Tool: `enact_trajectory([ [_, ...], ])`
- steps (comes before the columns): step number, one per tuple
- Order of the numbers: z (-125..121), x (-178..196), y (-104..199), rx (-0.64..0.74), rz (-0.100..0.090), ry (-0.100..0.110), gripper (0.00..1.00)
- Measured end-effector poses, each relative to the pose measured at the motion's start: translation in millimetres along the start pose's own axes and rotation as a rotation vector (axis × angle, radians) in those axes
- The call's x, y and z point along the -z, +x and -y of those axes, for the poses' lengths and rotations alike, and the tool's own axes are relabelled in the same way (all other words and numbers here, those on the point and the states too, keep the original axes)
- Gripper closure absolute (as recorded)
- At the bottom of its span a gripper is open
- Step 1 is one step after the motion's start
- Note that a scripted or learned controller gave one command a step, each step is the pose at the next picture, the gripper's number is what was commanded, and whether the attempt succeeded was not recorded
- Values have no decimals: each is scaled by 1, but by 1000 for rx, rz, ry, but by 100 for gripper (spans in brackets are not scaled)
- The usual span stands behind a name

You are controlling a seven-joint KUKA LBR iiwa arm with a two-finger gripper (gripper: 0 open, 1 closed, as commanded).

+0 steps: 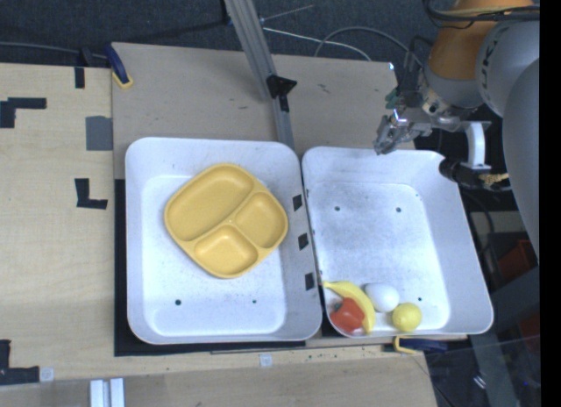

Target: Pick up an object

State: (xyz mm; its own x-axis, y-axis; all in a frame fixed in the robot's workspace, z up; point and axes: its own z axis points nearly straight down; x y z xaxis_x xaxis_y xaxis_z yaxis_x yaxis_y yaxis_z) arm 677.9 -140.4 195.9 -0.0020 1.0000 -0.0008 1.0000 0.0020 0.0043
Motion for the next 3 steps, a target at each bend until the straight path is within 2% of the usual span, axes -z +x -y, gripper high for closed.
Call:
enact_trajectory([
  [1,-1,45,1,0,0,0,100],
  [2,31,36,47,2,-1,8,100],
  [3,51,30,86,2,-1,8,100],
])
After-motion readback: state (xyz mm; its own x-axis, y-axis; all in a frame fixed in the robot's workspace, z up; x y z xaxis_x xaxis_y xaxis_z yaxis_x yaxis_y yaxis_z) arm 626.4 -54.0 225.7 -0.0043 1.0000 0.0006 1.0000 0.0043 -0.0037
